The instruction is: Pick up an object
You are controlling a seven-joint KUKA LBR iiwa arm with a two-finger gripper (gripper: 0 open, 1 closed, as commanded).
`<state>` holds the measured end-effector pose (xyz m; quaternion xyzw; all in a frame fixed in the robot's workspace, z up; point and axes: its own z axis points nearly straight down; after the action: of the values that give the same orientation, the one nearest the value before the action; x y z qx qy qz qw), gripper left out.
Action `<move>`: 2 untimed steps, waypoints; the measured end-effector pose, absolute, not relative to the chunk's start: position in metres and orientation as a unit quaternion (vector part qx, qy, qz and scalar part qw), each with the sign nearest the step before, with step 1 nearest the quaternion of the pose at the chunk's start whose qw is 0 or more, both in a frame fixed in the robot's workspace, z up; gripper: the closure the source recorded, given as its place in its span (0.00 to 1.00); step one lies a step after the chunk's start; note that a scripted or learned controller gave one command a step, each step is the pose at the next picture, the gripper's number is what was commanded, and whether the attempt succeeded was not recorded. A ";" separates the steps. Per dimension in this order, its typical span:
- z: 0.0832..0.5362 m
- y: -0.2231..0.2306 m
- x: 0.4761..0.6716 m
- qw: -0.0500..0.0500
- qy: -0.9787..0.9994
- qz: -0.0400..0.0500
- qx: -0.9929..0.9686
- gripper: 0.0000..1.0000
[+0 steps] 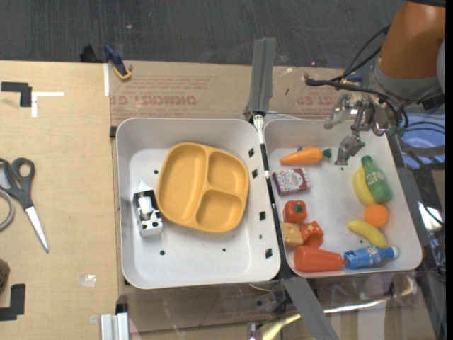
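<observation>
Gripper (352, 134) hovers over the far end of the right white bin (405, 190), just above the toy orange carrot (302, 156); nothing between its fingers, though whether they are spread or closed cannot be told. Green bottle (375, 179) lies on a yellow banana (362, 187) nearby. Left white bin (131, 211) holds a yellow divided plate (203, 187).

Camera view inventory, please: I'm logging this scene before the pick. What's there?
Bins: 2, white, side by side.
Divided plate: 1, yellow, left bin.
Small block: 1, white and black, left bin beside the plate.
Carrot: 1, orange, right bin.
Bananas: 2, yellow, right bin.
Green bottle: 1, right bin.
Blue bottle: 1, right bin.
Scissors: 1, grey, bench left.
Gripper: 1, metal, above the right bin.
</observation>
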<state>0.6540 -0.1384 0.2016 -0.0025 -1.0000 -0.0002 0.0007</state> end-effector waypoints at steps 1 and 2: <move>0.089 -0.198 0.583 0.001 -1.000 0.000 -0.013 0.00; 0.095 -0.197 0.584 0.001 -1.000 0.000 -0.011 1.00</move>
<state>0.5842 -0.1968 0.0955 -0.0111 -0.9999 -0.0004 0.0009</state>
